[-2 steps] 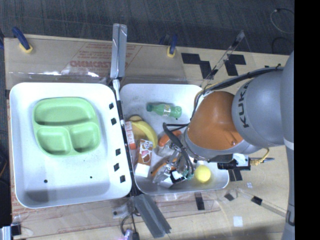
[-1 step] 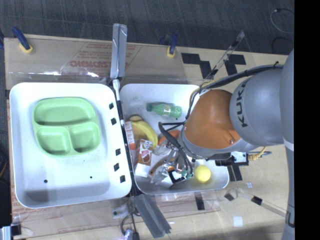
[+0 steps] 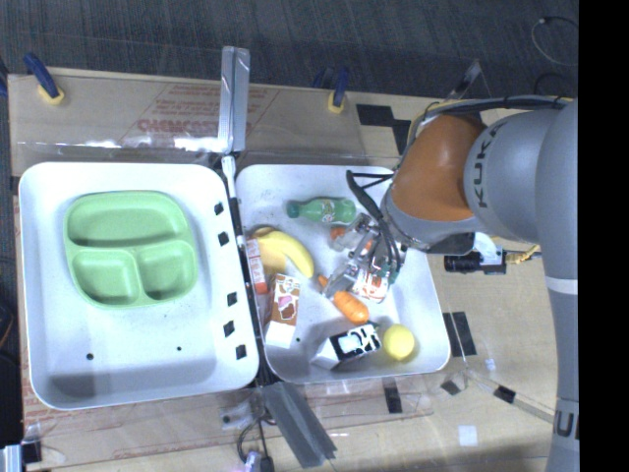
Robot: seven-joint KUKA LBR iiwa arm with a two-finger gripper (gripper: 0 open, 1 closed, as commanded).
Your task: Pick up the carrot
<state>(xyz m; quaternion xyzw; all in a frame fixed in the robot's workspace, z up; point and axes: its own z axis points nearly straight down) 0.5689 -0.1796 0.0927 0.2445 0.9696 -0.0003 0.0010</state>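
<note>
Carrot (long axis left-right), tip left

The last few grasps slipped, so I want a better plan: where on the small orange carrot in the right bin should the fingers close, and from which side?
Grip the small orange carrot across its thick middle, coming from above. It lies flat and slanted on the floor of the right white bin, so the fingers should probably straddle its short width. The black-and-white carton and yellow lemon lie close below, so the narrow end is riskier.
</note>
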